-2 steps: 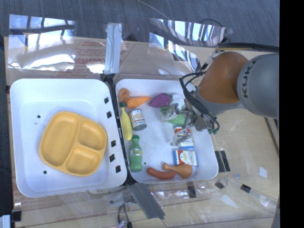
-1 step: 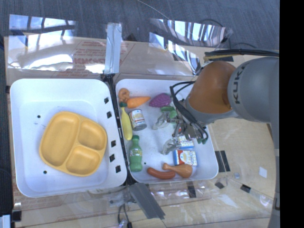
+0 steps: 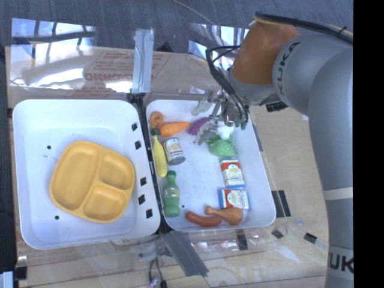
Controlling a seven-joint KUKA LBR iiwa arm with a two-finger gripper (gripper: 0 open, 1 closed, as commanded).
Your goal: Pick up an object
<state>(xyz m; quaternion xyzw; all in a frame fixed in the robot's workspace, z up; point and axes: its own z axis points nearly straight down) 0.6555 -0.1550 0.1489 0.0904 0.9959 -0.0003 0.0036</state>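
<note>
I read this as the approach step: the gripper (image 3: pixel 211 120) sits low over the upper part of the right bin (image 3: pixel 261 179), and nothing is lifted yet. Its metal fingers (image 3: pixel 203 105) look spread fairly wide, with no object between them that I can make out. I take the can (image 3: pixel 174 150) as my landmark. The gripper hangs up and to the right of the can, right above the purple piece (image 3: pixel 198 126) and touching or nearly touching the green leafy item (image 3: pixel 223 147), which lies to the can's right. The carrot (image 3: pixel 174 128) lies just above the can, the banana (image 3: pixel 159 156) just to its left against the bin wall, and the green bottle (image 3: pixel 171 194) below it. Further down to the right of the can are two small cartons (image 3: pixel 233 174), then a sausage (image 3: pixel 203 219) and a drumstick (image 3: pixel 226 214) near the bin's lower edge. The yellow tray (image 3: pixel 91 180) rests in the left bin, well to the can's left. My guess is the purple piece or the green item is the target; the next move calls for centring the fingers over one of them, descending, and closing without clipping its neighbour.
</note>
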